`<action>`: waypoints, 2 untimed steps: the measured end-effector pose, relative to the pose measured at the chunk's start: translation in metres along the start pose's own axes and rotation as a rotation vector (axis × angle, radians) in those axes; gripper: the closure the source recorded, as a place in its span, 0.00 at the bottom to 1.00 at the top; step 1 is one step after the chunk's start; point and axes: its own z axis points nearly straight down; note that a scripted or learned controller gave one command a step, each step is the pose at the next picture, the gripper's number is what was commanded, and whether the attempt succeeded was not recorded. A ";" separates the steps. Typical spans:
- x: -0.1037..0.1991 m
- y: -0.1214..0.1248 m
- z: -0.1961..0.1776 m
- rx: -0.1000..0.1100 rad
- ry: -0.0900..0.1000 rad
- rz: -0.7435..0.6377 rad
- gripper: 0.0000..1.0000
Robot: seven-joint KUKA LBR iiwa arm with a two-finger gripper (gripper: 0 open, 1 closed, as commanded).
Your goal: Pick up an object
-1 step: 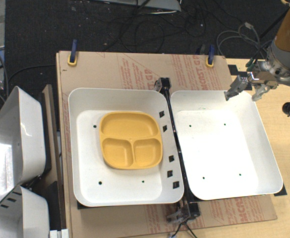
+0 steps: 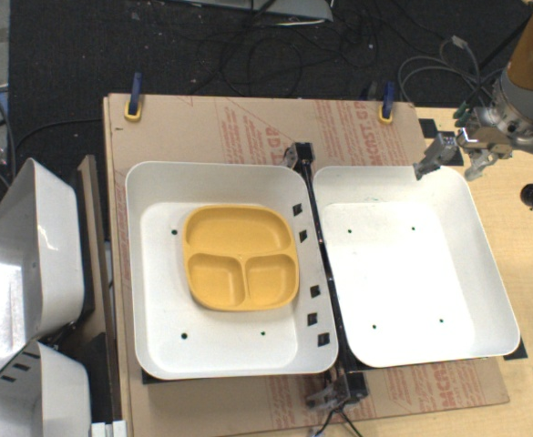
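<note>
Currently catalogued, largest item first.

Worktop (image 2: 248, 121): a brown board, clamped at its far edge, is carrying both bins side by side.

Left bin (image 2: 148, 271): shallow and white, it is holding the only pickable object in sight.

Right bin (image 2: 412, 280): shallow and white, it is sitting just beside the left bin, the two rims meeting along a dark centre seam.

Arm (image 2: 530, 62): it is reaching in from the right, with its orange band showing above a grey wrist, and is hanging over the far right corner of the right bin.

Divided plate (image 2: 242, 257): yellow, with three compartments, it is lying flat and upright near the middle of the left bin, touching none of the walls.

Gripper (image 2: 451, 160): its two fingers are standing spread apart with nothing between them, poised at the far rim of the right bin and well apart from the plate.

Step in hand, as a judgement: the approach is only beginning, and no grasp is being made. The next move is calling for travel across the seam to the left bin, then a descent with one finger either side of the plate's raised rim, since its flat, wide body is offering little else to pinch.
</note>
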 end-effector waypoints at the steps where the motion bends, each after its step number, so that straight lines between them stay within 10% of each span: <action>1: -0.007 -0.005 0.047 0.004 0.001 0.003 0.00; 2: -0.014 -0.008 0.094 0.003 0.001 0.003 0.00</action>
